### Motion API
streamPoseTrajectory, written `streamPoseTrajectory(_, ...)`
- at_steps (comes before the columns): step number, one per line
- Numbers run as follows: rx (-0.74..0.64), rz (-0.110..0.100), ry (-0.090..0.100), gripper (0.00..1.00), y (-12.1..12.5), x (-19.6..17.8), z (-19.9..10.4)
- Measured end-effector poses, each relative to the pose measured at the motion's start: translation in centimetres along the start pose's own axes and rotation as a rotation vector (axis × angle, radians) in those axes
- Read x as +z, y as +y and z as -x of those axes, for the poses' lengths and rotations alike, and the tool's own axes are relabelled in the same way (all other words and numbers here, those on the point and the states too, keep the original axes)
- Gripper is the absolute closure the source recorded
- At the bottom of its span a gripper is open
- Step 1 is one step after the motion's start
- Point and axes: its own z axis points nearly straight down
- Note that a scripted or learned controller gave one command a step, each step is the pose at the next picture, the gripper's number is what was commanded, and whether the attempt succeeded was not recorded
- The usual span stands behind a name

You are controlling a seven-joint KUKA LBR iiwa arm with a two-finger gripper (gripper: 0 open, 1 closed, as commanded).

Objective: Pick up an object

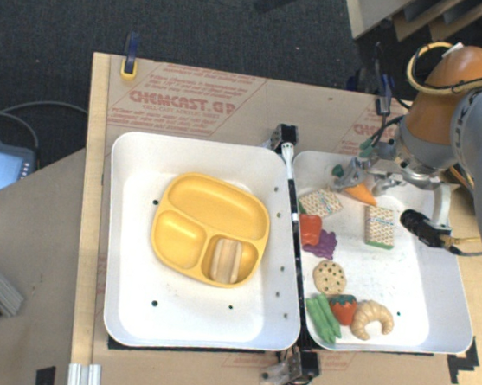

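Nearest, at 5 o'clock in the right bin (433, 329), a croissant (373, 319) lies by green beans (322, 318). The left bin (130, 243) holds a yellow tray (210, 227). Farther, at 1 o'clock, the gripper (366, 178) hangs over an orange carrot piece (362, 193); whether its fingers are parted, I cannot tell.

two white bins (121, 242), one yellow divided plate (210, 227), about nine toy foods (329, 277).

- A yellow divided plate (210, 227) sits in the left white bin (121, 242).
- A blue clamp (130, 58) grips the bench's far left edge.
- Dark carpet (160, 3) lies beyond.
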Motion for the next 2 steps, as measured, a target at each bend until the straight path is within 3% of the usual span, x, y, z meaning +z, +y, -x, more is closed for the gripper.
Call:
streamPoseTrajectory(1,0.002,-0.018,0.004,1.0,-8.03,-8.55,-5.97)
streamPoseTrajectory(2,0.005,-0.016,0.001,0.0,-7.72,-8.14,-5.64)
